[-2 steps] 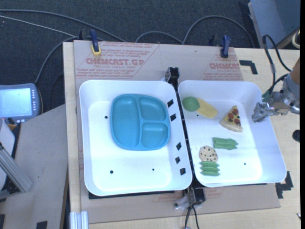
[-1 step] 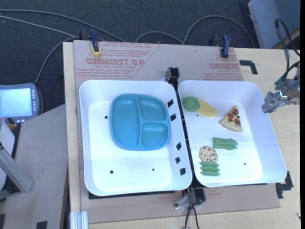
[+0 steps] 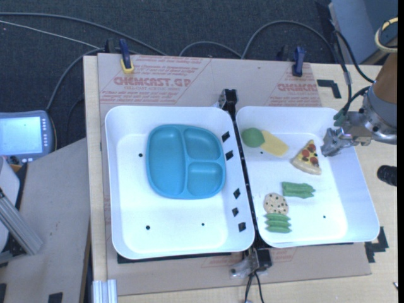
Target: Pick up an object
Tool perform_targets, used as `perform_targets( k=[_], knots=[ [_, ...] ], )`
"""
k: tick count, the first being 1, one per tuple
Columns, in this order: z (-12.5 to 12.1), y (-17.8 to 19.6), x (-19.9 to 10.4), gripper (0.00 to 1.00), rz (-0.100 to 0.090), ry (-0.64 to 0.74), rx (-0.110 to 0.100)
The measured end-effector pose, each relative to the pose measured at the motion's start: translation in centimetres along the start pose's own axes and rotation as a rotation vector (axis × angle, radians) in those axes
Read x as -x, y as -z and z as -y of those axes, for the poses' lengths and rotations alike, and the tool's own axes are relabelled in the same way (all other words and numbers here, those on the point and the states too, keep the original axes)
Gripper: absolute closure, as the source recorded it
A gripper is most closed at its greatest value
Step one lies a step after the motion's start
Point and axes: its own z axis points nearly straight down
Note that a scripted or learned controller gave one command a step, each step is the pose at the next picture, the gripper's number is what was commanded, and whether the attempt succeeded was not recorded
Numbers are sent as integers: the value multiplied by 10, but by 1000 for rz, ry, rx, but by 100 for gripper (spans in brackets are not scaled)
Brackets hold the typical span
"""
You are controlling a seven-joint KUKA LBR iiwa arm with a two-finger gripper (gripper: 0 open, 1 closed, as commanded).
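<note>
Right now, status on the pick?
Pincer above right bin's upper right, nothing held. Pizza slice lies beside it, untouched. Nothing in the way.

The tool [image 3: 331, 143] hovers just beside the pizza slice [image 3: 307, 157] in the right bin [image 3: 353, 223].

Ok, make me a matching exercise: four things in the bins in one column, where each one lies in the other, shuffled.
Things:
1. blue tray
2. pizza slice
3. cookie
4. green ball

Places:
A. right bin, far corner by the divider
B. left bin
C. right bin, near the gripper
D. right bin, near edge, just above the pea pod

Pairs: 1-B, 2-C, 3-D, 4-A
</note>
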Motion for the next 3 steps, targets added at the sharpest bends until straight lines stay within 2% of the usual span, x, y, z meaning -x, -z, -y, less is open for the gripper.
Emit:
perform_targets(
  k=[1, 2, 3],
  knots=[
    [14, 8, -53, 100, -1, 2, 0],
    [22, -5, -101, 100, 0, 0, -1],
    [38, -3, -149, 100, 0, 1, -1]
  ],
)
